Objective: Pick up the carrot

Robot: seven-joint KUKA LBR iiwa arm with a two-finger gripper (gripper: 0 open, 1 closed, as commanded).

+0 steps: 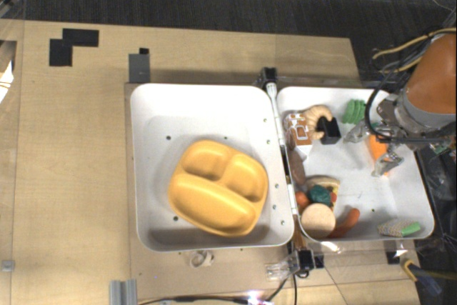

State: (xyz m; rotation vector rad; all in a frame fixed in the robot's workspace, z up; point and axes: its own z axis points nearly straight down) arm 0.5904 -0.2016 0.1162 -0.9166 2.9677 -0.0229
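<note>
Light wooden bench (71, 153) carries two shallow white plastic bins. Left bin (153, 118): big lumpy yellow plastic form (218, 186). Right bin (410, 193): grey arm with orange band (432, 86) over far right side; gripper (385, 164) just beside small orange carrot (375, 146), finger spread can't tell. Cream ball (318, 219) at near left corner.
</note>
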